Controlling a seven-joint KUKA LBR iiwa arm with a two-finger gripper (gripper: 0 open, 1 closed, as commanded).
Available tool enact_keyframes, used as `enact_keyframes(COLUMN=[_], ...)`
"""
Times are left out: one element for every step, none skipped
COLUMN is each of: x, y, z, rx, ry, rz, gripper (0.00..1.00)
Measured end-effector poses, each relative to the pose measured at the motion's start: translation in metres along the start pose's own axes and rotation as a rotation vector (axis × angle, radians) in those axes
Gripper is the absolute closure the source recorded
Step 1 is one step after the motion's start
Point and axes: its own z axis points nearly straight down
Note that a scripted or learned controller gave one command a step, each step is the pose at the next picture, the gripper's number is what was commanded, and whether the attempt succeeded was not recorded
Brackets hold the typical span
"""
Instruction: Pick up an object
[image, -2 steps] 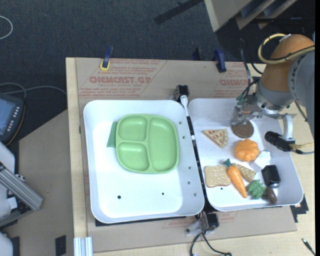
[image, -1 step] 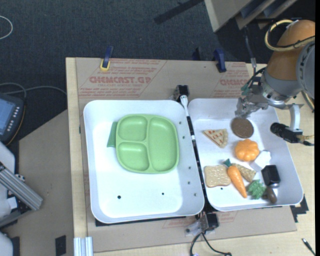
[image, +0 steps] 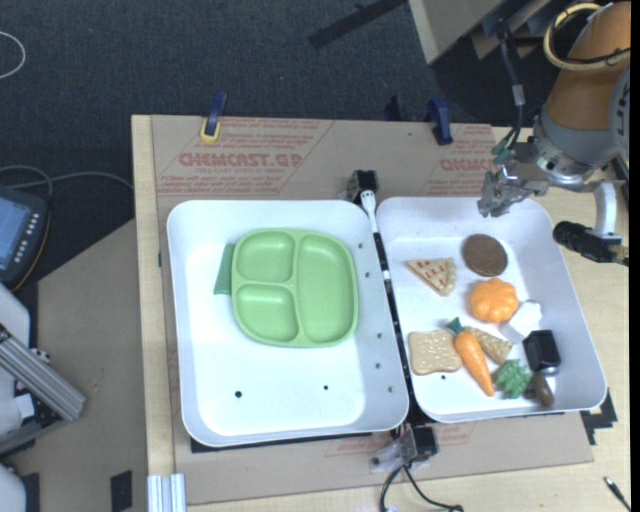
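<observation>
My gripper (image: 497, 203) hangs over the right bin's (image: 580, 300) far edge, fingers too small to read, and I fancy the pumpkin (image: 494, 300) mid-bin beside the brown disc (image: 485, 255): probably light, rigid, smooth, so I'd pinch across its ribbed sides.

Two smooth, slightly glossy white plastic bins (image: 190, 300) rest on a matt brown board (image: 300, 150) printed with red lettering. A matt green plastic divided plate (image: 295, 287) lies in one. The gripper (image: 497, 196) looks like shiny bare metal.
</observation>
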Motion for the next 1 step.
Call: enact_keyframes(x=[0.0], y=[0.0015], z=[-0.0286], rx=[0.002], ry=[0.0], rz=[0.001], gripper=[1.0])
